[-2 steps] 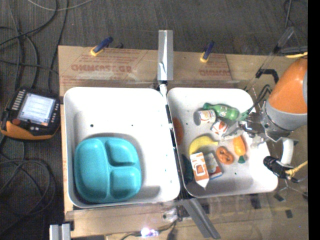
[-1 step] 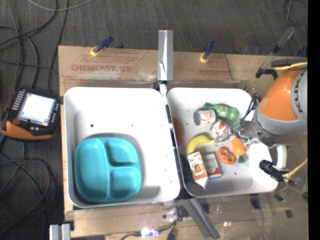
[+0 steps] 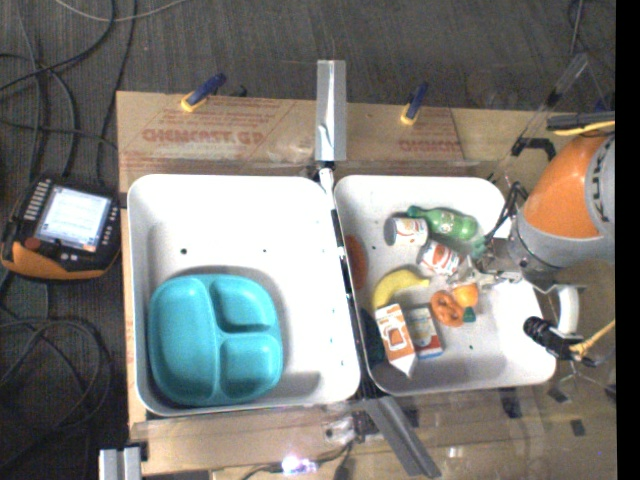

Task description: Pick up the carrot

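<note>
On the counter [image 3: 200,133] sit 2 white bins: the left bin [image 3: 180,208] holds a teal divided tray [image 3: 215,340], and the right bin [image 3: 500,353] holds a cluster of items. The carrot [image 3: 354,260] lies along the right bin's left wall, just left of a banana [image 3: 398,286], with a green bottle [image 3: 447,225], a small can [image 3: 405,230] and 2 small cartons [image 3: 408,332] nearby. The pincer [image 3: 478,280] is low at the cluster's right edge beside an orange piece [image 3: 455,303], well apart from the carrot, and I cannot tell whether it is apart or together.
</note>
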`<state>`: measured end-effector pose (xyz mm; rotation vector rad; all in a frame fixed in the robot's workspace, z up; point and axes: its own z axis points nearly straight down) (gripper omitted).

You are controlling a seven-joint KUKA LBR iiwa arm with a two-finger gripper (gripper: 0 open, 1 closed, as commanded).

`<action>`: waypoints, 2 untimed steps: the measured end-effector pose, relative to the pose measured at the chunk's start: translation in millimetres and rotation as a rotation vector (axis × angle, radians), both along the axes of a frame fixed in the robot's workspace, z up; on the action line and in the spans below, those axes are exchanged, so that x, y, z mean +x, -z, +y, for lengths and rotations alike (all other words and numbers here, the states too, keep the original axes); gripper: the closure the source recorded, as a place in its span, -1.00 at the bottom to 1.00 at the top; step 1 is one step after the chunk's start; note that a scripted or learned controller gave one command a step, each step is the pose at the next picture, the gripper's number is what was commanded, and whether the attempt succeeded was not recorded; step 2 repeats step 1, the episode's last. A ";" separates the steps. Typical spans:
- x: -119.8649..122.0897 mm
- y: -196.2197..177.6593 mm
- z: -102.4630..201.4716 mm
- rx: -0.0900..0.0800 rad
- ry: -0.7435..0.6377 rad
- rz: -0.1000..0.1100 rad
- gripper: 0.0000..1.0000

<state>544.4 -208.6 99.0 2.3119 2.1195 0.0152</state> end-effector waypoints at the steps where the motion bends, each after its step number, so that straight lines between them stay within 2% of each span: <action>1: 3.7 -72.7 74.0 -0.002 0.072 0.015 1.00; 2: 3.7 -72.7 74.0 -0.002 0.072 0.015 1.00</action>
